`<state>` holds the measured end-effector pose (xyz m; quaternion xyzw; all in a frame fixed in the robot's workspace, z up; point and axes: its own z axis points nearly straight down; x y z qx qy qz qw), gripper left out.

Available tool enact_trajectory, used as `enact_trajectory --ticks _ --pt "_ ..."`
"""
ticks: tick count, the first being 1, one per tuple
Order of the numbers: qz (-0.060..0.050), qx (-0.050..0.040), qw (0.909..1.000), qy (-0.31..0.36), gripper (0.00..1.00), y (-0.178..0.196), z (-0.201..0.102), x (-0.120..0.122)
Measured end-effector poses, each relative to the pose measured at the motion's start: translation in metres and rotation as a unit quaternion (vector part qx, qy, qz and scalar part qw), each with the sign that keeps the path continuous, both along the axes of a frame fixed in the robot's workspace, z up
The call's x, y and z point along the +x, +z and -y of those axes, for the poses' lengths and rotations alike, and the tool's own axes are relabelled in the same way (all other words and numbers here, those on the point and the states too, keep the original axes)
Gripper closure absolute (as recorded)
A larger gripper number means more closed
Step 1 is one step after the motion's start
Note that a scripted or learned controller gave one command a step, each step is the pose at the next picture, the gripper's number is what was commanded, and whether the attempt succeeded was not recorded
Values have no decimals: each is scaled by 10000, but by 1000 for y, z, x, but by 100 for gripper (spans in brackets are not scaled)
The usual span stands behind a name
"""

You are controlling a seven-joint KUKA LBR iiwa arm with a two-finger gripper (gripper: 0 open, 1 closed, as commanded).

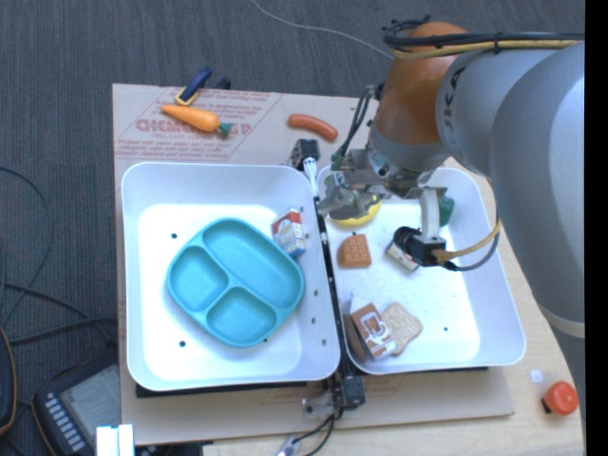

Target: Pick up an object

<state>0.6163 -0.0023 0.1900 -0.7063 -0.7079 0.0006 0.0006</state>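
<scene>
You are at the reaching stage of the pick: the gripper [344,200] is down in the right bin [465,323], at its upper left corner close to the wall it shares with the left bin [157,228], and it sits right over a small yellow object [361,218], which looks like the target. You cannot tell from this slanted view whether the gripper is spread around that piece or closed on it, because the wrist and its metal parts cover most of it and just a yellow edge peeks out below. So count nothing as grasped yet. The next move, as it looks from here, calls for a sure closure on the yellow piece and then a straight lift, with care for the bin wall just beside it. The brown waffle [354,251] lies just below, apart from the gripper, and a sandwich-like toy [385,329] lies near the front of the same bin. In the left bin a small carton [290,232] touches the rim of the blue divided plate [236,280]. The big grey arm [518,131] hides the right bin's far right corner.
</scene>
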Motion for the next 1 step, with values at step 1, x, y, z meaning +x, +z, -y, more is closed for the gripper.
enact_trajectory --ticks 1 --pt "-2 0 10000 0 100 33 -54 -32"
